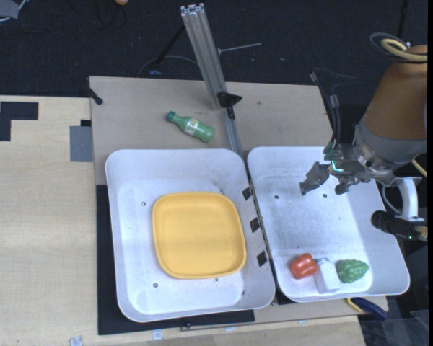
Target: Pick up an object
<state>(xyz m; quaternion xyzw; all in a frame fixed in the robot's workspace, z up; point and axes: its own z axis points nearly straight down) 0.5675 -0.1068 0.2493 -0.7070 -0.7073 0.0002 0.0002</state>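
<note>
- While the task names no particular object, the likeliest candidates are the small red, rounded plastic piece [303,266] and the green, lumpy plastic piece [352,270], which lie near the front rim of the right white bin [289,215], well below the dark two-finger gripper [325,180] as seen from above; a small white block [325,278] sits between them.
- The gripper hangs over the upper middle of that bin with its fingers spread apart and nothing between them.
- To do this step well, I judge the arm should travel toward the front of the bin, centre over one piece, and descend with the fingers straddling it; the red piece looks the easier choice, since it has bare floor on its left.
- The three pieces crowd together close to the bin's front wall, so a finger may land on a neighbour or nudge the target against the rim; a low, square approach would help.
- Away to the gripper's left, a yellow, square plastic plate [198,233] lies flat in the left white bin [126,186], well apart.
- Beyond the bins, up and left of the gripper, a small green bottle [191,127] lies on its side on the bench [274,114], beside a slanted aluminium rail [208,49]; neither blocks the path.
</note>
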